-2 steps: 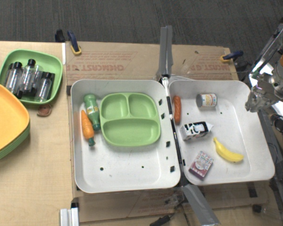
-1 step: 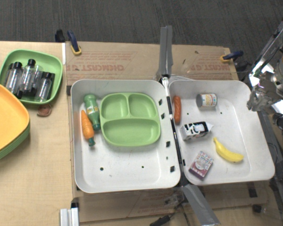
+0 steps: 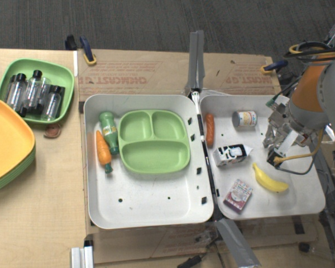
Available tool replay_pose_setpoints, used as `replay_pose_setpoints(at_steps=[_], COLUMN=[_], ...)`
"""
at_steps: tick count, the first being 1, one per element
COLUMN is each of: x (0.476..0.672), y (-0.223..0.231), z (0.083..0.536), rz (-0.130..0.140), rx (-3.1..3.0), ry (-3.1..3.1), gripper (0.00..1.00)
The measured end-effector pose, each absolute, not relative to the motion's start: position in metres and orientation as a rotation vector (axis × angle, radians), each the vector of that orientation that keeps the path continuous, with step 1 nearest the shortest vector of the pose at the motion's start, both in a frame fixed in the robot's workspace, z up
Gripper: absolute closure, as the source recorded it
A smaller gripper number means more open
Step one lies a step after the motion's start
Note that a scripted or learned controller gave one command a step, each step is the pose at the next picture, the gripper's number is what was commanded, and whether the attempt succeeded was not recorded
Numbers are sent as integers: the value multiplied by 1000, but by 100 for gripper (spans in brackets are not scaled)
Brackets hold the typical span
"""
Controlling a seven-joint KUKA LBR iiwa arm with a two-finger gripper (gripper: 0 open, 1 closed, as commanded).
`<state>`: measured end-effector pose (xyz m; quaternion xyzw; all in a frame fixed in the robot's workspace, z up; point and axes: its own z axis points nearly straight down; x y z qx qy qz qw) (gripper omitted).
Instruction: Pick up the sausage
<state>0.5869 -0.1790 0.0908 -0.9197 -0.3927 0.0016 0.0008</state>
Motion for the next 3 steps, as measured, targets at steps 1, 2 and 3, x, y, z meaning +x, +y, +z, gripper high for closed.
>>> replay_pose_setpoints(at_steps=[1, 2, 3], x=[571, 571, 571], y=[-194, -194, -194], z=[192, 200, 207], rz=[7, 15, 23], rx=[-3079, -3077, -3075], ry=[-624, -630, -636], gripper=[100, 100, 100])
